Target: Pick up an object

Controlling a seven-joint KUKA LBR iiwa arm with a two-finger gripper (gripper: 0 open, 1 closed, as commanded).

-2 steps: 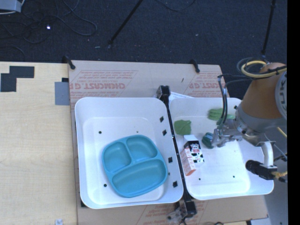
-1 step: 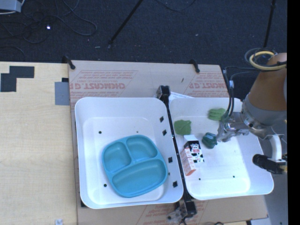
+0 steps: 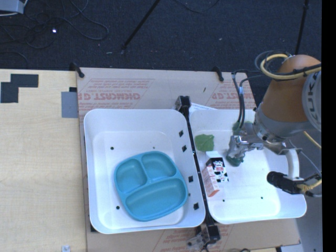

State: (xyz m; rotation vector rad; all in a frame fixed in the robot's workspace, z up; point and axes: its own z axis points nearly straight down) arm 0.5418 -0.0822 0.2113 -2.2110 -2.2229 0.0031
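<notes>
The pick is not done yet: the gripper (image 3: 234, 155) hangs low in the right bin (image 3: 262, 206) near the little carton (image 3: 214, 176), and I cannot tell its grip.

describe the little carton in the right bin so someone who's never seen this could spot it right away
Start at the right-hand white bin. Against its left wall, beside the divider, lies a small carton, below a green leafy piece. It is the one boxy item there: white with black patches on top and an orange-red side.
</notes>
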